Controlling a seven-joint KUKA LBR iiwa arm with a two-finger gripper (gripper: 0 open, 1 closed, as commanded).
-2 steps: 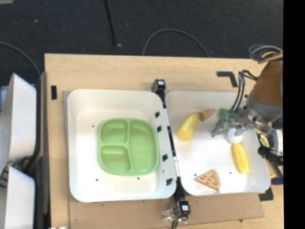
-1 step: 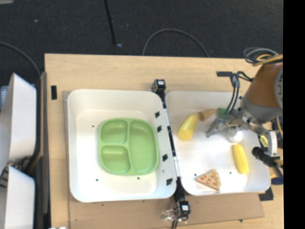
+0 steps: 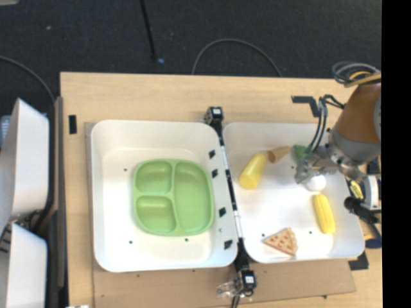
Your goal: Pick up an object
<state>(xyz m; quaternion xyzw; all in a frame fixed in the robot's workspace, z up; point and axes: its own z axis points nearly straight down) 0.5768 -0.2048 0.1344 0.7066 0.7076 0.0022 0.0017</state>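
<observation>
**Desk with two bins: arm low over the right bin**

Desk (image 3: 148,98): pale wood, carrying two shallow white bins side by side, with dark floor and cables beyond its 12 o'clock edge.

Left bin (image 3: 109,249): holds one green tray (image 3: 173,196) with three compartments, lying flat near the bin's centre.

Right bin (image 3: 276,210): holds several small items, listed from its centre.
- Yellow cup (image 3: 252,171): at 10 o'clock, lying on its side, tilted.
- Brown piece (image 3: 280,153): at 12 o'clock, just beside the cup's upper end; its kind is too small to tell.
- Green item (image 3: 300,151): at 1 o'clock, just beside the brown piece and partly hidden by the gripper.
- White ball (image 3: 316,183): at 3 o'clock, directly under the gripper tip; whether they touch cannot be told.
- Corn cob (image 3: 324,213): at 4 o'clock, lying lengthwise toward 6 o'clock, near the ball but apart from it.
- Pizza slice (image 3: 281,241): at 6 o'clock, flat, close to the bin's near wall.

Arm (image 3: 359,117): grey with an orange band, reaching in from 3 o'clock over the right bin's far corner.

Gripper (image 3: 309,172): lowered at the 2 o'clock part of the right bin, between the green item and the white ball. Whether it is spread wide, drawn narrow or clamped on anything cannot be told; metal and shadow blur together there.
</observation>
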